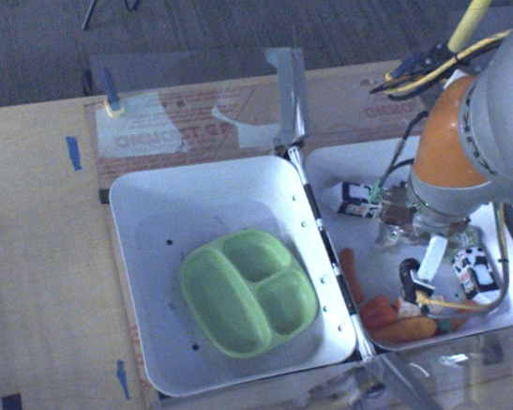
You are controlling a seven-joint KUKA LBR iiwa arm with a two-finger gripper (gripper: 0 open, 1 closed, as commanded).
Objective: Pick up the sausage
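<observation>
Grey, orange-banded arm reaches down over the middle of the right bin; I cannot tell the jaws' width. A reddish sausage lies along that bin's left wall.

One fixed camera looks down at a slant from above the bench; the green divided plate lies just left of centre, the arm right of it.
</observation>
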